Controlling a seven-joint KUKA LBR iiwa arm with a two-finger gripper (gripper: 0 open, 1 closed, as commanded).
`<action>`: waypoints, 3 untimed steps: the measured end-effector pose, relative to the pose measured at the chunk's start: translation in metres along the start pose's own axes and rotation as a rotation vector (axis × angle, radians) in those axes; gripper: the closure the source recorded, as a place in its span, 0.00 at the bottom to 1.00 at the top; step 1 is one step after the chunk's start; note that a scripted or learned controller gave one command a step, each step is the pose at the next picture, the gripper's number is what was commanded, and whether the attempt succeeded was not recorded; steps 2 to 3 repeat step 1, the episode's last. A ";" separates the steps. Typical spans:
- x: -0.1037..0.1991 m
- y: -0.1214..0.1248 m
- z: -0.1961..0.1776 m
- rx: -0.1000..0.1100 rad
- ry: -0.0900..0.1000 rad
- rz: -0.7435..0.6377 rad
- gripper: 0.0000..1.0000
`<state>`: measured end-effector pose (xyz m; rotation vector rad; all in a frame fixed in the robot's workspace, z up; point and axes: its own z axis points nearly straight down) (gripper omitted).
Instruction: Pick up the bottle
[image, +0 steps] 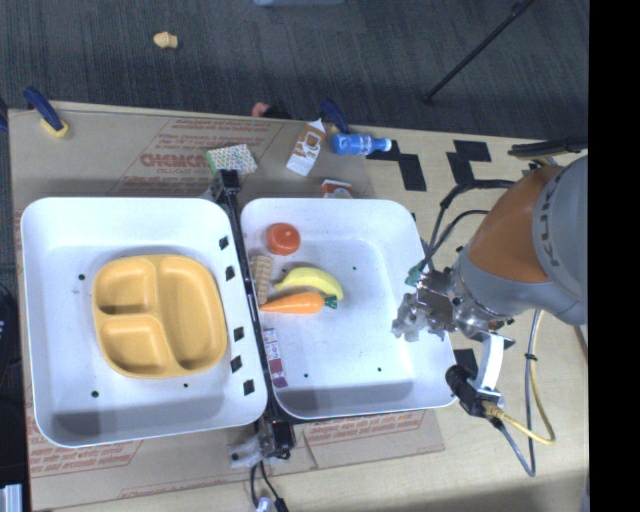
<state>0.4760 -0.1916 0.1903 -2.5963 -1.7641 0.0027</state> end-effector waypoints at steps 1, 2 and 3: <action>0.013 -0.005 -0.003 0.002 0.002 -0.180 1.00; 0.013 -0.005 -0.003 0.002 0.002 -0.180 1.00; 0.013 -0.005 -0.003 0.002 0.002 -0.180 1.00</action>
